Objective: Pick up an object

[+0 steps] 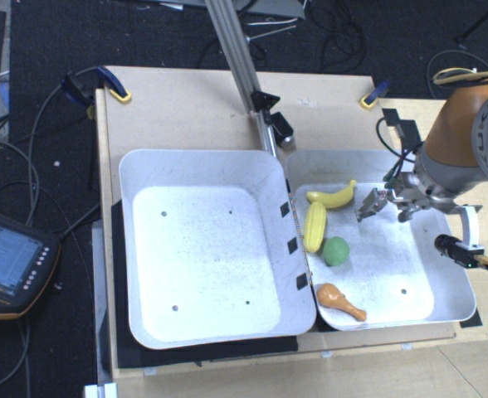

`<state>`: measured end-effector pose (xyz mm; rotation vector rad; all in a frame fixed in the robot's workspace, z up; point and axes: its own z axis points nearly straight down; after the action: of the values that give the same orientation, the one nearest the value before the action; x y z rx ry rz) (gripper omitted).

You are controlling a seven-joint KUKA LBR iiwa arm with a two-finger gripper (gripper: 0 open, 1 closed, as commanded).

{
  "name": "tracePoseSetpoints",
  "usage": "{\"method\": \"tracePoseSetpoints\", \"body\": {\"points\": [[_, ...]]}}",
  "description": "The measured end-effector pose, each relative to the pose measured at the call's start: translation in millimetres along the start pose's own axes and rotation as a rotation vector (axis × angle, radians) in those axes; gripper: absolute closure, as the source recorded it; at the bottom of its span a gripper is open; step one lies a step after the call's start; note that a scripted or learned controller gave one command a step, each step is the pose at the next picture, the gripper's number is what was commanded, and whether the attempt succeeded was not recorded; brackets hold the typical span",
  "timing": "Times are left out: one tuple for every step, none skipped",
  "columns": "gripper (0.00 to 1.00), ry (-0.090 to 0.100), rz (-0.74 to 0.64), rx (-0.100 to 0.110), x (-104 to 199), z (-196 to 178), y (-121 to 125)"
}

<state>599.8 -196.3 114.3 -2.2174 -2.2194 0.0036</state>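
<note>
The right bin (pixel 410 293) holds a yellow banana (pixel 333 196), a yellow corn cob (pixel 314 226), a green ball (pixel 336 251) and an orange gourd-shaped toy (pixel 340 300). All lie along the bin's left side. My gripper (pixel 386 209) hangs over the bin's upper middle, just right of the banana's tip and above the ball. Its two fingers are spread open with nothing between them. The grey arm with its orange band reaches in from the right.
The left bin (pixel 202 247) lies beside the right one, their rims overlapping near the corn. A slanted metal pole (pixel 244 65) with a clamp stands behind the bins. A black fitting (pixel 458 249) sticks out at the right bin's right rim.
</note>
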Motion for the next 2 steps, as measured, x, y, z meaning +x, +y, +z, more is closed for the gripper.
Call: {"method": "tracePoseSetpoints", "body": {"points": [[0.00, -0.001, 0.000, -0.003, 0, 20, 0], [1.00, -0.002, 0.000, -0.005, 0, 8, 0]]}}
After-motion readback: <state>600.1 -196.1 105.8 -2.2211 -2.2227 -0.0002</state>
